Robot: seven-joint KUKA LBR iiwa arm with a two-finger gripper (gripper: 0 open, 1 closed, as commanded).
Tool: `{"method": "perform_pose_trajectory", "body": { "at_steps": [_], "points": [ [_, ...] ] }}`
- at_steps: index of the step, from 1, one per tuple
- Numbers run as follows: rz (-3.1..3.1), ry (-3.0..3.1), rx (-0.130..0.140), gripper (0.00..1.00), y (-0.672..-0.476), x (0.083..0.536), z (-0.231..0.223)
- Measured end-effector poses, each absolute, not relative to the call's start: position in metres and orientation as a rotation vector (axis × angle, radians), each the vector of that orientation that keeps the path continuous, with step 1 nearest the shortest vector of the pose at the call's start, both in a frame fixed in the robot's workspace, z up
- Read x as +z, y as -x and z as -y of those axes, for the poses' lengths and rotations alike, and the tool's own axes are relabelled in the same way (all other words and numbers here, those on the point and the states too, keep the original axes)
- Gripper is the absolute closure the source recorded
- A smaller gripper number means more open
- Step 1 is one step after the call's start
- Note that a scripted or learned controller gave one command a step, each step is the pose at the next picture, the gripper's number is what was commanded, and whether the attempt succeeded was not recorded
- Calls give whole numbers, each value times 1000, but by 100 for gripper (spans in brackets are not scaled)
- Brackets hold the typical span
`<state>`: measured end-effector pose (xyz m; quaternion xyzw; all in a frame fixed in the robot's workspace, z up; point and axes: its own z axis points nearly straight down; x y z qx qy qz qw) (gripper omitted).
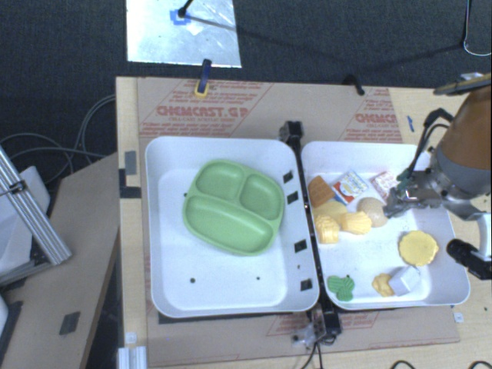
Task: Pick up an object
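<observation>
Cabling (319, 335) noted at the near edge of the tabletop (131, 283), just below the seam between the two bins. Saw next, along the near wall of the right bin (455, 287), a green toy piece (340, 286), and to its right a small yellow toy (383, 284) touching a white block (406, 280). Found a flat yellow disc (418, 247) a little farther back, apart from both.

Found mid-bin a tight cluster: a knobbly yellow toy (328, 230), a smoother yellow piece (356, 223) beside it, and a beige oval piece (373, 210) at the cluster's right end. Saw the pincer (400, 196) just beside that oval piece, reaching in from the right under the grey arm (461, 177). Could not tell whether open or closed, nor whether touching the oval; saw nothing lifted. Noted behind the cluster an orange-brown piece (318, 188), a white printed packet (352, 184) and a red-and-white packet (383, 183).

Saw in the left bin (157, 237) a green divided plate (233, 206), lying flat near the middle. Noted black clips (294, 197) along the seam between the bins.

Noted farther back the red-printed cardboard sheet (254, 108) under both bins, a yellow-and-blue clamp (202, 79) at its far edge, and beyond it a shiny metal plate (181, 21) on dark carpet.
</observation>
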<state>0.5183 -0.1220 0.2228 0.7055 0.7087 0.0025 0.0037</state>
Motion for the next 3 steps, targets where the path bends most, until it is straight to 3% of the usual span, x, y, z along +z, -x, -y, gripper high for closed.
{"method": "perform_pose_trajectory", "body": {
  "at_steps": [1, 3],
  "points": [
    [-2225, -2215, 2, 100, -519, 224, 122],
    [-2232, -2210, 5, 100, -556, 222, 24]
  ]
}}
